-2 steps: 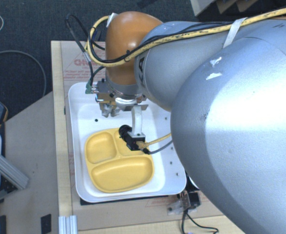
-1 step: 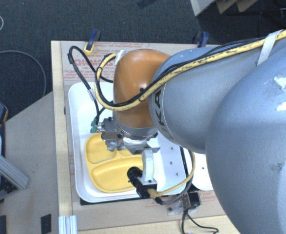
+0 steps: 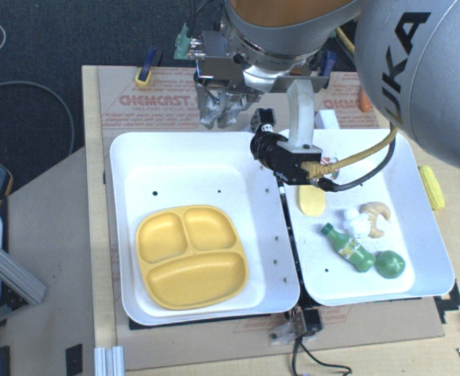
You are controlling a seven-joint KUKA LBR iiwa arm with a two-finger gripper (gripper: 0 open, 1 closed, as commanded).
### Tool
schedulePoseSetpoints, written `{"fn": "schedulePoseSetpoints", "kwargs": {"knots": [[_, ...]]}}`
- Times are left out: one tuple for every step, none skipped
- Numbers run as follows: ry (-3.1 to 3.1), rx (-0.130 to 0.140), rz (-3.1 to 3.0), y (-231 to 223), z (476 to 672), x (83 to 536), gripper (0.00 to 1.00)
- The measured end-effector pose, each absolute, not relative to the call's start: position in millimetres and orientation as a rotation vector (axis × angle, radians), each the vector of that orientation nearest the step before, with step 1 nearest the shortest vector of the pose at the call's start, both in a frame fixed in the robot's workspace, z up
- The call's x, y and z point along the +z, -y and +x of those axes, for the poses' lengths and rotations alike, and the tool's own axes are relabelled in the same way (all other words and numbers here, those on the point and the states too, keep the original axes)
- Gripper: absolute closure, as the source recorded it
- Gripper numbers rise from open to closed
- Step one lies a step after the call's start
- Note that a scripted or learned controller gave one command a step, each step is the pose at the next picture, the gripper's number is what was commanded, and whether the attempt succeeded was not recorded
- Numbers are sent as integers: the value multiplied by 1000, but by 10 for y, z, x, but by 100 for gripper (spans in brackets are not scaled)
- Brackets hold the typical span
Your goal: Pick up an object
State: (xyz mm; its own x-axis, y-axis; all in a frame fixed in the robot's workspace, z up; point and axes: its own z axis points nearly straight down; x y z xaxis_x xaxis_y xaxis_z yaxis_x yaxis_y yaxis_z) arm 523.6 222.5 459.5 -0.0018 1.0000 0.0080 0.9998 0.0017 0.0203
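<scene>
The gripper (image 3: 223, 114) hangs over the bench's far edge, just beyond the back rim of the left bin (image 3: 128, 171), its grey metal fingers (image 3: 211, 110) pointing down over the printed cardboard sheet (image 3: 155, 99). The fingers stand close together in a narrow setting, and nothing shows between them; whether the tips touch the cardboard cannot be told. A black fitting with a yellow hose (image 3: 363, 161) sits lower on the arm, above the divide between the two bins. The left bin holds a yellow divided plate (image 3: 190, 254) with three compartments, lying flat toward the near side. The right bin (image 3: 421, 233) holds the loose objects: a pale yellow oval piece (image 3: 313, 202) near the left wall, a green bottle (image 3: 350, 249) lying on its side, a green ball (image 3: 389, 264) just beside the bottle's end, and a tan croissant-shaped item (image 3: 375, 212) next to a small white piece (image 3: 358, 224). A yellow strip (image 3: 432, 187) rests on the right bin's right rim.
</scene>
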Motion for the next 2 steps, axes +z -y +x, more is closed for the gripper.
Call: {"fn": "schedulePoseSetpoints", "kwargs": {"knots": [[-2220,12,2217,-2150,5314,5108,100],[-2228,-17,2223,-2250,4949,4189,100]]}}
